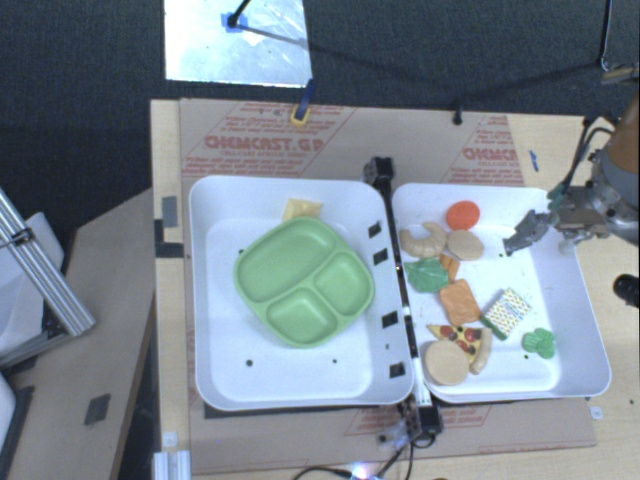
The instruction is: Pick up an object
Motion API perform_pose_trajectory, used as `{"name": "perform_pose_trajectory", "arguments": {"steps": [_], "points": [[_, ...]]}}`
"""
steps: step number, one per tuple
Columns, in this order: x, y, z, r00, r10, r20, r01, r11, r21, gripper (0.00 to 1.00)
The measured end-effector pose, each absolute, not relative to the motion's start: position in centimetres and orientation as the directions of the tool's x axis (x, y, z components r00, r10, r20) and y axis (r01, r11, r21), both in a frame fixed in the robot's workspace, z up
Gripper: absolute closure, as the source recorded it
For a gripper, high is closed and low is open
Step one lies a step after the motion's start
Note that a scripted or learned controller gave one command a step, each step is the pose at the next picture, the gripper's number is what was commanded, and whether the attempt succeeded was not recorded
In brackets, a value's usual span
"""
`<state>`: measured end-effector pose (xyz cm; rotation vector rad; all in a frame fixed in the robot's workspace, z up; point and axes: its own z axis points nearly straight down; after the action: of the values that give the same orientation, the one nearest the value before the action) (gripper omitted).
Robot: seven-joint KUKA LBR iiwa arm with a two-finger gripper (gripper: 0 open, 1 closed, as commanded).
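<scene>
We see the toy food heaped in the right bin point(585, 313): an orange round piece point(463, 214), a croissant point(428, 238), a green leaf point(427, 276), a pizza slice point(458, 336), a checkered packet point(508, 311) and a broccoli floret point(539, 342). The tool point(522, 234) hangs above that bin's upper right, nothing between its fingers, though we cannot tell their spread. In the left bin point(215, 268) lies a green 3-part plate point(303, 281), a yellow piece point(301, 208) beside it.

"CHEMCAST GP" — protective sheet point(262, 140)
</scene>
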<state>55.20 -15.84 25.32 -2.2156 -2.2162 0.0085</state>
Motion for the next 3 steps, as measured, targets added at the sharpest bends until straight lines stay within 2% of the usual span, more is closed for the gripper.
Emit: {"name": "perform_pose_trajectory", "arguments": {"steps": [1,2,3], "points": [[55.4,-15.8,25.9,-0.003,1.000,-0.001,1.000,0.003,0.002,0.00],[54.6,-15.7,20.1,-0.001,1.000,0.001,1.000,0.001,-0.003,0.00],[55.5,-15.7,15.2,-0.001,1.000,0.001,1.000,0.001,-0.002,0.00]]}}
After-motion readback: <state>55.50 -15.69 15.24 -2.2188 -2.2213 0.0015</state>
